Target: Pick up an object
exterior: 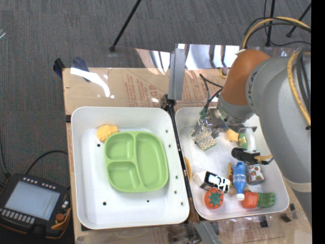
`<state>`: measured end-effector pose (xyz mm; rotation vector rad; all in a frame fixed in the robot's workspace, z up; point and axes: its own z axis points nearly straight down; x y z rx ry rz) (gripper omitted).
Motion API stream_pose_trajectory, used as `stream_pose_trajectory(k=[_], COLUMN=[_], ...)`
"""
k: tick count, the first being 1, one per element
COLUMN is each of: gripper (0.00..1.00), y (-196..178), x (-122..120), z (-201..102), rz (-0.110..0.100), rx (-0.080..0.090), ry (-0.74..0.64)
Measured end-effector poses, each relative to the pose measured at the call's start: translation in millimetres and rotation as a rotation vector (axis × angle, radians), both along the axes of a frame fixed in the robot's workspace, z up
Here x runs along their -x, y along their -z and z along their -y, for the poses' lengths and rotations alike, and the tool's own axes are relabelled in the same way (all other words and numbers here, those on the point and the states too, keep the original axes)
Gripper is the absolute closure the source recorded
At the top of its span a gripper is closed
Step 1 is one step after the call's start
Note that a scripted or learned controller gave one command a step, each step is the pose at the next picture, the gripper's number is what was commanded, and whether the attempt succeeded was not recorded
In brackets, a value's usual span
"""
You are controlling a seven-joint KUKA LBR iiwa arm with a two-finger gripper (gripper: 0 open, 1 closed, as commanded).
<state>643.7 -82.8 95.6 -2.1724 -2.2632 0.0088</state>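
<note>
The tool (204, 132) hangs low over the far left of the right bin (282, 187), just above a checkered block (206, 142), likely lined up for a grasp. I cannot tell its state. The green plate (136, 160) lies in the left bin (84, 207).

1. The grey arm (284, 116) comes in from the right of the camera view and takes up much of that side.
2. Its orange band (242, 78) sits just above the wrist, facing up and to the left.
3. The wrist bends downward and to the left from the band.
4. The gripper (204, 132) points down, low over the upper left part of the right-hand bin.
5. Thin dark cables run along the wrist.
</note>
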Motion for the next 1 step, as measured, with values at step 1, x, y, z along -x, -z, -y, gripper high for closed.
stream_pose_trajectory(k=[1], gripper=[1.0], y=[-97.0], x=[-2.6], z=[-84.8], rz=[0.015], rx=[-0.003], ry=[-0.003])
